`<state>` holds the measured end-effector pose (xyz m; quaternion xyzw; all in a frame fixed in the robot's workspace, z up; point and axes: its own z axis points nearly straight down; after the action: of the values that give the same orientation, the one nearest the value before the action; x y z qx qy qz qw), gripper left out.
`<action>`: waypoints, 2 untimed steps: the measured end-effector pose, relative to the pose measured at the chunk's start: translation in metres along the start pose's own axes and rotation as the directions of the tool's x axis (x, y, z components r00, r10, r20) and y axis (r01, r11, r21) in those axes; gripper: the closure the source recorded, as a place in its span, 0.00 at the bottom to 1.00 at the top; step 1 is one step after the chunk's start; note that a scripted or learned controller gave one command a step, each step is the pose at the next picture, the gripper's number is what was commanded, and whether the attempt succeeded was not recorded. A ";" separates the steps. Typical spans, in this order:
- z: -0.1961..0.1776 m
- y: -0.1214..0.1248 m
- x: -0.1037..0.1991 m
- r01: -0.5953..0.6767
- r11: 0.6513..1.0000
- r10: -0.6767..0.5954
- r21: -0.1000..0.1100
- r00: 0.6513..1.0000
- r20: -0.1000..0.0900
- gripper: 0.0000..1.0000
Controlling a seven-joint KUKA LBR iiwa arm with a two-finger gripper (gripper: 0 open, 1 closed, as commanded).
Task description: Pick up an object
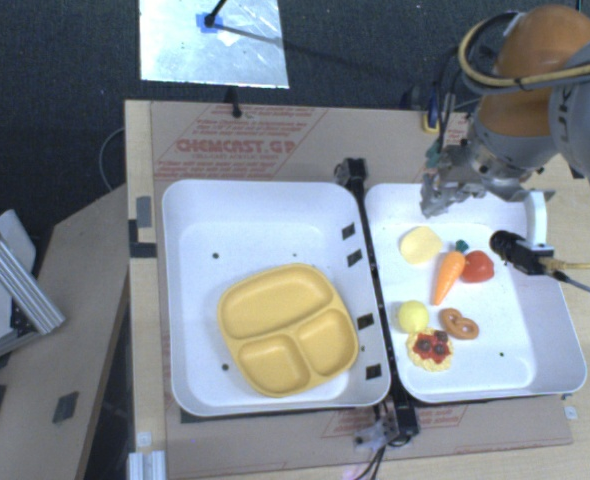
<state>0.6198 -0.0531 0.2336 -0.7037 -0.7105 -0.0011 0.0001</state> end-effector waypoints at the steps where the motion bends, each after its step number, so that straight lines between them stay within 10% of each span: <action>1: -0.007 -0.017 0.056 0.001 1.000 -0.001 0.002 1.000 -0.001 1.00; 2: 0.009 -0.038 0.104 0.000 1.000 0.000 0.004 1.000 0.000 1.00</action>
<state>0.5812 0.0510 0.2247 -0.7036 -0.7106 0.0001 0.0016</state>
